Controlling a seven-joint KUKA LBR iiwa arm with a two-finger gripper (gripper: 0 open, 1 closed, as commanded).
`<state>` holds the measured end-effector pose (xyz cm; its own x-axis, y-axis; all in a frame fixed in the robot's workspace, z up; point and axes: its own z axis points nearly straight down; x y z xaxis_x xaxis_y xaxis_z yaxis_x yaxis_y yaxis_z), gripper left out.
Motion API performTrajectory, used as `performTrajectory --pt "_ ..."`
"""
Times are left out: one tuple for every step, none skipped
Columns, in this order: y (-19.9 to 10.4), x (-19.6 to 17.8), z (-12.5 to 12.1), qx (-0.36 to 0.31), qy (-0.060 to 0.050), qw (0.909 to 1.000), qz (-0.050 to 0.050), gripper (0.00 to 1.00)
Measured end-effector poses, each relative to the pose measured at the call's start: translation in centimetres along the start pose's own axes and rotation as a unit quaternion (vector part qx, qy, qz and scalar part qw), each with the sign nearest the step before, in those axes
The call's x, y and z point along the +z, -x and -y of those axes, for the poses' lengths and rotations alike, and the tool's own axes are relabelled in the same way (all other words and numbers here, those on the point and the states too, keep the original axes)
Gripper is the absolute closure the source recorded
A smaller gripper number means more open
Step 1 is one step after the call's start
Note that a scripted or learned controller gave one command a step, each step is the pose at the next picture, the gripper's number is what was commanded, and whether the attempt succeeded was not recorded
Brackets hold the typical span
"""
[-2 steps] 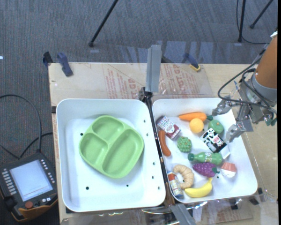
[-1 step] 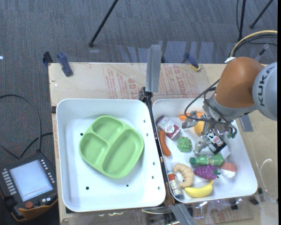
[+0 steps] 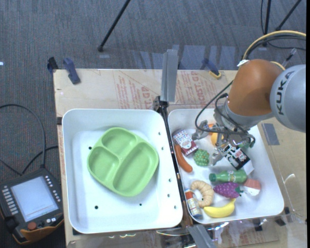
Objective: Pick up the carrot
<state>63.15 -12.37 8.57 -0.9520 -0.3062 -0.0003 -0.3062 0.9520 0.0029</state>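
Note:
The carrot point(image 3: 183, 160) is a slim orange stick. It lies at a slant along the left wall of the right bin point(image 3: 275, 190), just below a red and white packet point(image 3: 183, 138). My gripper point(image 3: 218, 142) hangs over the upper middle of that bin, under the arm's orange band point(image 3: 253, 89). It is to the right of the carrot and apart from it, with a green broccoli point(image 3: 201, 157) between them. Cables and the wrist body crowd the gripper's tip.
The right bin also holds a black and white box point(image 3: 238, 157), a green bottle point(image 3: 228, 177), purple grapes point(image 3: 226, 190), a banana point(image 3: 219, 210), a croissant point(image 3: 202, 190) and a small bottle point(image 3: 192, 201). A green divided plate point(image 3: 124, 160) lies in the left bin point(image 3: 72, 190).

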Motion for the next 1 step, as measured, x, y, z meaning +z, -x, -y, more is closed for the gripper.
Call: performTrajectory --pt "0.01 -0.76 -0.03 0.001 0.001 1.0 -0.001 1.0"
